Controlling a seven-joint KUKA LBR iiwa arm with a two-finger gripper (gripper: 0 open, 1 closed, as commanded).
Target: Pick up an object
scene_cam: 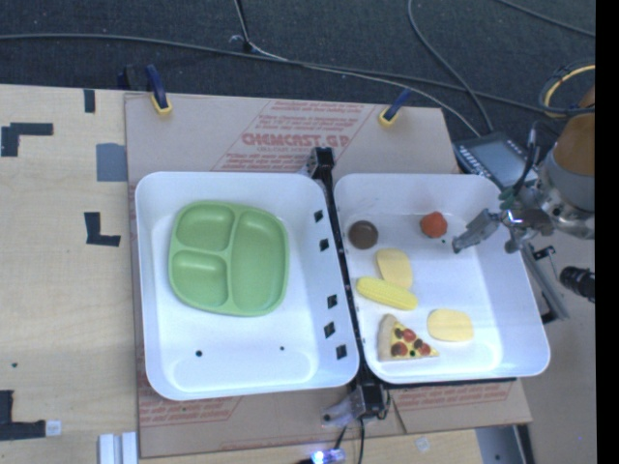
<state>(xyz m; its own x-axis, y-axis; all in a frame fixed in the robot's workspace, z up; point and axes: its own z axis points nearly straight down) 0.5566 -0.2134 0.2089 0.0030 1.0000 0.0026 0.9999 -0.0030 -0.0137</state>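
Printed in red across the brown board [290, 129] under the bins: "CHEMCAST GP" legible near the upper middle of the frame, the smaller lines around it too faint to read.

At the right edge, the claw [495, 228] hanging over the right rim of the right bin [503, 298], fingers spread apart, one grey finger [471, 233] slanting down-left over the bin's inside wall, nothing pinched between them. Near the red ball [434, 224] but not touching it.

Inside the right bin: red ball toward the upper middle, brown round piece [363, 234] at upper left, pale yellow chunk [394, 267] below it, yellow corn cob [387, 293] lying aslant just beneath and touching the chunk, pizza slice [403, 340] at the lower left, yellow oval piece [450, 326] just right of the slice.

In the left bin [232, 365]: green divided plate [230, 259], three compartments, in the upper half.

Blue-and-yellow clamps [158, 93] at the board's top edge; black cables [290, 56] across the dark floor above. Tabletop [58, 307] at left with black tape marks.
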